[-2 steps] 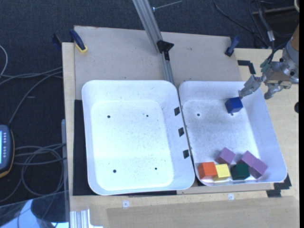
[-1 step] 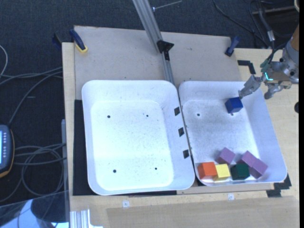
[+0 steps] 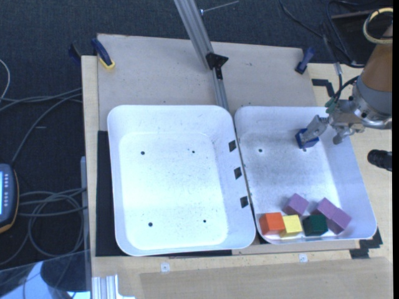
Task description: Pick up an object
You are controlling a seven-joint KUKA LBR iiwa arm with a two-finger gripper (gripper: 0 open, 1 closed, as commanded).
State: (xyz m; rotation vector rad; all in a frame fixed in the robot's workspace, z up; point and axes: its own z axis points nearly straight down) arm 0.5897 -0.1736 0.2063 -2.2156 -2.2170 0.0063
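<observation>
A: Start at the fingers (image 3: 310, 137). What are they doing?

B: They hang over the upper part of the right bin (image 3: 349, 161), blue-tipped, with nothing between them. Whether they stand parted or pressed together I cannot tell; the angle blurs them into one shape.

A: And the blocks?

B: All bunched in that bin's near corner, well apart from the fingers. An orange block (image 3: 271, 222) touches a yellow block (image 3: 292, 225), then a dark green block (image 3: 315, 223). A small purple block (image 3: 297, 203) sits just behind the yellow one, and a longer purple block (image 3: 333, 213) lies beside the green one, close to the bin wall.

A: So nothing is picked yet. What could spoil it?

B: In my judgement, the crowding. Neighbours touch, so a finger coming down may land on top of a block, or shove the row instead of straddling one piece. The corner walls leave little room too, and the long purple block lies slantwise, so a poorly turned wrist could slip off it.

A: The left bin (image 3: 124, 167)?

B: Just a white floor with a few dark specks.
</observation>
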